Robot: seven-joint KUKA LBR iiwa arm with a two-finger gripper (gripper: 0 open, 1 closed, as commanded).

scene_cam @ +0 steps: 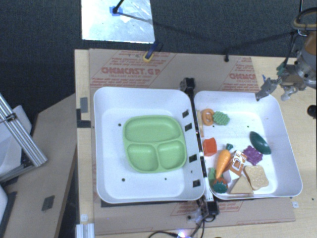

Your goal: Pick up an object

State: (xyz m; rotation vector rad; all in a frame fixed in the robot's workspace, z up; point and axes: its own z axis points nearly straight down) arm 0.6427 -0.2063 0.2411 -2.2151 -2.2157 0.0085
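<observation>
Surface: a bench [124, 68] covered with printed brown board is seen from above against dark carpet, with a shiny foil sheet [118, 13] lying beyond its far edge.
Left bin: a white bin [106, 133] is occupied by a green divided plate [153, 144] set near its middle.
Right bin: a second white bin [285, 148] holds the toy food, gathered mostly along its left and near sides.
Candidates: a carrot [223, 161], an orange block [210, 146], a dark green oval piece [259, 143], a purple grape cluster [253, 154], a bread slice [255, 177], a pretzel [206, 116] and a green bumpy piece [221, 118] are offered.
Gripper: the gripper [275, 89] is held above the far right corner of the right bin, well apart from every object; its two fingers are seen spread apart with nothing between them.
Step in hand: judged as the approach, with no object yet selected or touched.
Best target: the dark green oval piece is suggested, since it lies nearest the gripper with bare floor around it.
Method: the fingers should be centred across its narrow width, lowered straight down, and closed only once the floor is nearly reached.
Risk: the crowded carrot, grapes and bread are better avoided, as neighbours could be pinched or nudged.
</observation>
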